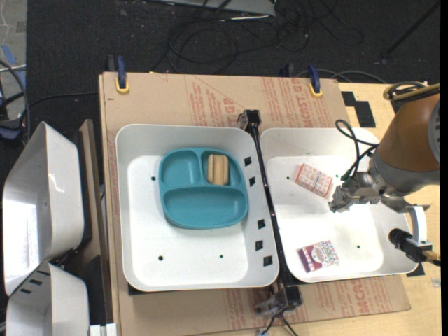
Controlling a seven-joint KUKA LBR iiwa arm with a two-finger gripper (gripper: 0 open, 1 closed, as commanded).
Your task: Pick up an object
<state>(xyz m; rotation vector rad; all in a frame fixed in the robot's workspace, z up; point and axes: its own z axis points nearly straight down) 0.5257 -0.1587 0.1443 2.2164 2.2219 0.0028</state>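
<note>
I see the gripper (pixel 343 200) hanging over the right bin (pixel 280 142), roughly at its middle, with the grey arm (pixel 409 152) and its orange band reaching in from the right. I cannot tell how it is set or whether it has hold of anything. Just to its left and a little up the view lies a pale pink packet (pixel 313 179), near it but apart. Below it and slightly left, toward the bin's near edge, lies a purple-and-white packet (pixel 319 255). Well off to its left, in the left bin (pixel 133 257), sits a teal divided tray (pixel 199 194) with a tan wooden block (pixel 218 169) in its upper right compartment.
</note>
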